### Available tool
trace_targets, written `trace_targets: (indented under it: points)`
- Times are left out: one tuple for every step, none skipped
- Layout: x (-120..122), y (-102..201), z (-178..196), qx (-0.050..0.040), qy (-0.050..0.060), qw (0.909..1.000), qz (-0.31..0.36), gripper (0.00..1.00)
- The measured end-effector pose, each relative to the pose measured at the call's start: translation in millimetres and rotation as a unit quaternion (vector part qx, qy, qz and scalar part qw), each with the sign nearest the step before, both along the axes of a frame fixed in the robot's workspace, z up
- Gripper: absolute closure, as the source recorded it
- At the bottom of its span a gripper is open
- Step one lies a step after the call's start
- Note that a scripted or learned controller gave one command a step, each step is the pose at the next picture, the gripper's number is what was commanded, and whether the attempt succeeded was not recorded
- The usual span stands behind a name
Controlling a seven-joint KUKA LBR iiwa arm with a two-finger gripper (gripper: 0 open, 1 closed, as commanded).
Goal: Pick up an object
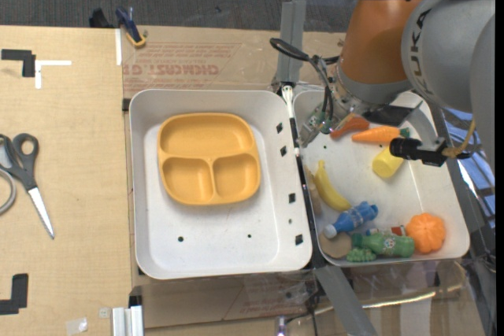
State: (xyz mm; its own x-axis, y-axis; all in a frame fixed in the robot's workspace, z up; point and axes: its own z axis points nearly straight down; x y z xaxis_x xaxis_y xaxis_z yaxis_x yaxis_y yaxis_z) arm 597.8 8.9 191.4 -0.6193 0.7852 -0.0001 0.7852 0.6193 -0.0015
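End effector (335, 116) low in right bin (457, 248), beside carrot (376, 135)

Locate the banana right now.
The banana lies in the right bin, by its left wall, just above the blue bottle.

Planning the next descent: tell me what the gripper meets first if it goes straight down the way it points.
Probably the orange carrot at the back of the right bin, just beside the gripper. Depth is unclear, so it may meet the bin floor next to it.
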Motion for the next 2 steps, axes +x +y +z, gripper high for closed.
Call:
trace_targets:
  points:
    - [-13,-58,18,-0.0002,-0.001,0.9958,0.091,1.0]
    - [17,5,67,-0.0001,-0.001,0.9989,0.047,1.0]
